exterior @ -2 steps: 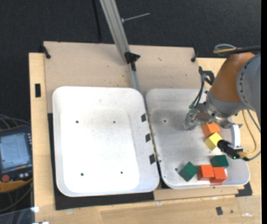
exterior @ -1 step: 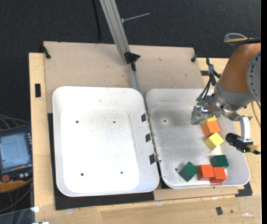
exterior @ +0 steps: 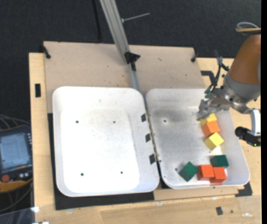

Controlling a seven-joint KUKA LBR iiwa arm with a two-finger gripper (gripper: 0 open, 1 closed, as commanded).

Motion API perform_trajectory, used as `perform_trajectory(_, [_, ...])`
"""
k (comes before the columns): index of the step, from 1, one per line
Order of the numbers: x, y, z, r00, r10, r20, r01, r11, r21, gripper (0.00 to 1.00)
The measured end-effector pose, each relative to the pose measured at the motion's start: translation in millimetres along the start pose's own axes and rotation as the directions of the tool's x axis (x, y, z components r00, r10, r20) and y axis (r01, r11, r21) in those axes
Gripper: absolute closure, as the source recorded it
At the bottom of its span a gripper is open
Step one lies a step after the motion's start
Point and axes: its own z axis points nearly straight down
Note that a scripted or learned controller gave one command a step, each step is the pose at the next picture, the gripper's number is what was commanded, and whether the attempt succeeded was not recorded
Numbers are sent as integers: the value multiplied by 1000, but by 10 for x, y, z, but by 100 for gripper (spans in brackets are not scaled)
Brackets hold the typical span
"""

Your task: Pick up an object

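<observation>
Approach step, by my reading: gripper (exterior: 206, 110), grasp state impossible to tell, hangs low in right bin (exterior: 170, 139) with yellow block (exterior: 211, 118) just beside it, orange block (exterior: 212, 128) beyond; next calls for settling squarely over one block.

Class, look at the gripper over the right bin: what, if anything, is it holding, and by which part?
It cannot be told. The gripper sits just above the yellow block, but no grasp is visible.

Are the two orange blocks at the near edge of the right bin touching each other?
Touching. The camera view shows the two orange blocks pressed side by side at the near edge of the right bin, with no white floor between them.
</observation>
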Motion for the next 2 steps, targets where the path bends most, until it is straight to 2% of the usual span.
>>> perform_trajectory(1, [-15, 12, -219, 1000, -5, -1, 5, 1000, 2, 100])
perform_trajectory(2, [555, -150, -328, 1000, -16, -3, 16, 1000, 5, 100])
